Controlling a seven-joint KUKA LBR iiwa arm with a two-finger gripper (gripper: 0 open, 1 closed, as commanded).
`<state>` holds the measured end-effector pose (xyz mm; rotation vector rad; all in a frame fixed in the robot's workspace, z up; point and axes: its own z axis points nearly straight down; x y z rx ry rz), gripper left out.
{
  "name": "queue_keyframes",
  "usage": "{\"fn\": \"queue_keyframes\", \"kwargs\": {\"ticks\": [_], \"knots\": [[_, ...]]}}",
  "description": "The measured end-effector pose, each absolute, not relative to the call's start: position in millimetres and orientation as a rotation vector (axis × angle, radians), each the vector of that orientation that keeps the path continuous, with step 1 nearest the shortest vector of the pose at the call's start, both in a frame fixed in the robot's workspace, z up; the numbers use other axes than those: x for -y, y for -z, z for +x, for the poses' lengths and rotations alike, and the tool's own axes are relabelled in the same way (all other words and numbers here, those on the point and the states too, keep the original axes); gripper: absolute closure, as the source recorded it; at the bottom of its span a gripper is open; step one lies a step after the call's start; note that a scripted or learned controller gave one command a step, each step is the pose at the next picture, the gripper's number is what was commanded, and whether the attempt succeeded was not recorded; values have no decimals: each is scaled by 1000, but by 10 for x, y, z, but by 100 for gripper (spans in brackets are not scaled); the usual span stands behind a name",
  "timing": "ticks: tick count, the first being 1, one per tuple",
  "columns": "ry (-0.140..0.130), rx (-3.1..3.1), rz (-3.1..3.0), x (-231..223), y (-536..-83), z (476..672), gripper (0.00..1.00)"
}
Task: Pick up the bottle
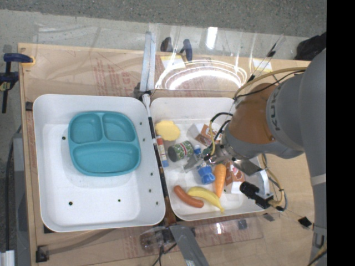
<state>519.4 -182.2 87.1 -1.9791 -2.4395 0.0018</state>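
Observation:
A small dark green bottle [180, 150] with a pale label lies on its side in the right bin [183, 105], just right of the bin's left wall. My gripper [198, 160] reaches down from the orange-banded wrist [252, 123] and sits just right of and slightly below the bottle, close to its right end. I cannot make out whether it touches the bottle. A blue toy piece [206, 174] lies right under the gripper.
The right bin also holds a yellow lemon [167, 130], a carrot [219, 179], a banana [206, 195], a red sausage [188, 197], a marker [161, 151] along the left wall and a snack packet [206, 133]. A teal divided plate [104, 142] lies in the left bin [50, 204].

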Motion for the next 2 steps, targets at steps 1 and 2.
{"fn": "queue_keyframes", "kwargs": {"ticks": [1,2], "knots": [[-4,2442,-1976,1840,-975,5189,100],[0,2455,-1962,1412,-2084,5454,100]]}}
